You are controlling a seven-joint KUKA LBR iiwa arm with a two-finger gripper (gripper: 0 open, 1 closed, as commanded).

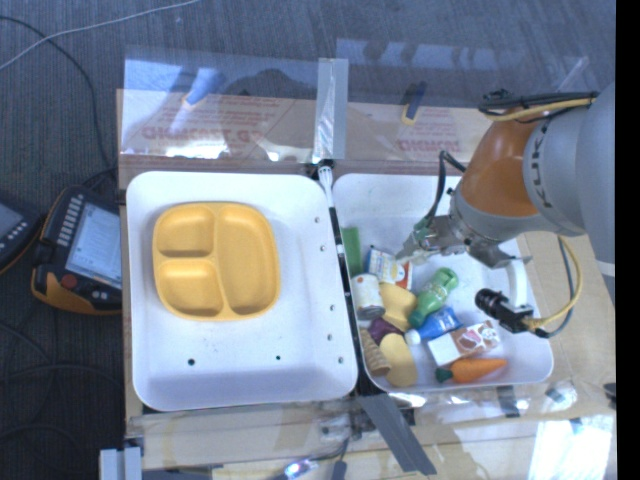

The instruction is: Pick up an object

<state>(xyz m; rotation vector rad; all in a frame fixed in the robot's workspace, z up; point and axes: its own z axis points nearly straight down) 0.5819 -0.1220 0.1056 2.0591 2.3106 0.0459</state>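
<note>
Green bottle (435, 296) lies in the right bin (535, 368), among a heap of toy food, just at five o'clock from the pincer (428, 236). Its long axis runs from about one o'clock to seven, cap end up toward the pincer. Whether the pincer is apart or together I cannot tell; nothing visibly sits in it. The arm (540, 173) reaches in from three o'clock, its orange band bent over the bin's upper half, wrist pointing toward nine.
</note>
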